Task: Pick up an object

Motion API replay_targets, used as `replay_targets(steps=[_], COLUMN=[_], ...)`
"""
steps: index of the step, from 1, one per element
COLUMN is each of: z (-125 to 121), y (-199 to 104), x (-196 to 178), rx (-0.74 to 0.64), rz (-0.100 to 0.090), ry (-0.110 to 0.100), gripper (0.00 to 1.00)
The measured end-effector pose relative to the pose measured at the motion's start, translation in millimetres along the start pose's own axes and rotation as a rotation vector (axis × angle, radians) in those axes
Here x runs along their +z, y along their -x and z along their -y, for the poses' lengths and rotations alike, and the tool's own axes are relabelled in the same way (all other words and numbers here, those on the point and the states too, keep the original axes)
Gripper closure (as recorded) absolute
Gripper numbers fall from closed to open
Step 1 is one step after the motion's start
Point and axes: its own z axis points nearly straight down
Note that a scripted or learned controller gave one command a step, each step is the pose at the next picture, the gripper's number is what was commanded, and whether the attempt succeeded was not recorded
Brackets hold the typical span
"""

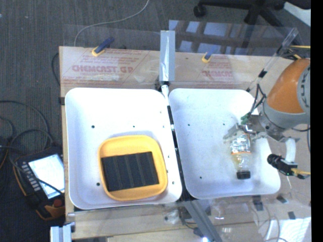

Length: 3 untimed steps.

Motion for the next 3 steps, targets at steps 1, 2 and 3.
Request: replay_targets(steps=[1, 2, 3], z=[-68, -68, -70], y=[-65, -64, -55], x=[-101, -101, 19], rx=[0.012, 0.012, -0.068], rz=[0.004, 0.004, 0.004], ry=[0.001, 0.001, 0.002], gripper=[1.0, 0.0, 0.0])
